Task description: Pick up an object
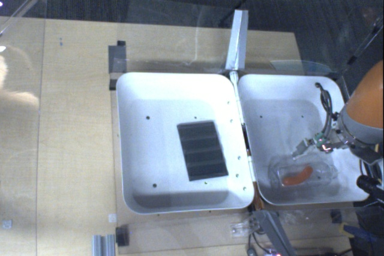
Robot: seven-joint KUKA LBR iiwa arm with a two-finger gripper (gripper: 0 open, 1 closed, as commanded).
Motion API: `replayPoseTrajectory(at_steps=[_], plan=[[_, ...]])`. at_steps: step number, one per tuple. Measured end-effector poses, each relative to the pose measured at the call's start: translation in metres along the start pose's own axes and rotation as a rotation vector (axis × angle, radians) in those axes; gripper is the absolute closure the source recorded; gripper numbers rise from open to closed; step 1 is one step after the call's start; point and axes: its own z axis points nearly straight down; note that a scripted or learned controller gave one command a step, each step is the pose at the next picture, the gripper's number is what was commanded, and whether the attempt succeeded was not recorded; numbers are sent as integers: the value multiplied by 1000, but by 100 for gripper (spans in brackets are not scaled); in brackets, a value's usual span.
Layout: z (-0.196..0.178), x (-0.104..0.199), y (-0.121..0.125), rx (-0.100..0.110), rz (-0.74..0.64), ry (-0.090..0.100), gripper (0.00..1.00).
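While the arm (367, 106) leans in from the right, its hand (313, 145) hangs low over the right bin (270, 99), just above a clear plastic container (302, 172) that lies toward that bin's near edge. Inside the container sits a small orange-red item (297, 176), perhaps a toy sausage, though it is too small to name for certain. The hand's tip seems to hover at the container's far rim, close to it or just touching; whether the two fingers stand apart or together cannot be told from this slanted view, and nothing can be seen between them.

The likely reason for this pose is that the container is the one thing in the bin the arm is working, so it is the natural target, and the hand is placed over its edge, where a thin wall offers something to pinch. My guess is that a grasp is being lined up rather than finished.

Over in the left bin (132, 129), a dark ribbed rectangular pad (202, 150) lies flat near the middle, well apart from the arm. Both bins sit side by side on the pale wooden worktop (66, 147).
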Motion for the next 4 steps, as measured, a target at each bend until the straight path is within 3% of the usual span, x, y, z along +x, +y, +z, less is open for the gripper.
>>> replayPoseTrajectory(at_steps=[1, 2, 3, 4], plan=[[47, 63, 9, -7, -82, -3, 0], [-48, 114, 20, -2, -30, 1, 0], [47, 71, 11, -7, 0, -1, 0], [27, 34, 2, 1, -113, 1, 0]])
